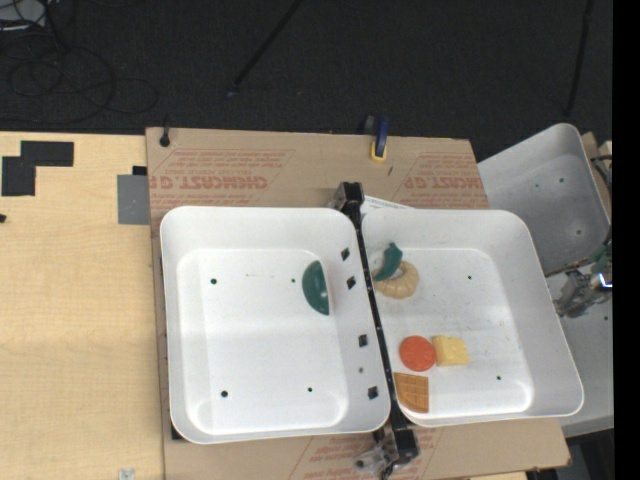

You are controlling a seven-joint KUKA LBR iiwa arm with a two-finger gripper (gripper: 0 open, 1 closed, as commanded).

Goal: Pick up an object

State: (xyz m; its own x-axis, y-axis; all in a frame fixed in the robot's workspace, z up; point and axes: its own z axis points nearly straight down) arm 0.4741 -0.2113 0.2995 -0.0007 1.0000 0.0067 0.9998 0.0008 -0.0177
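Orange-red, the round toy piece (417,353) lay in the right bin (530,268), just beside a yellow block (451,351) — we judged it light, stiff and smooth, best pinched across its free edges. The gripper (578,290) stood beyond that bin's right wall — whether apart or together, we could not tell.

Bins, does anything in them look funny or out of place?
Mostly tidy. One dark green curved piece sits alone in the left white bin, by the divider; the other small things cluster in the right white bin. Nothing looks spilled or broken.
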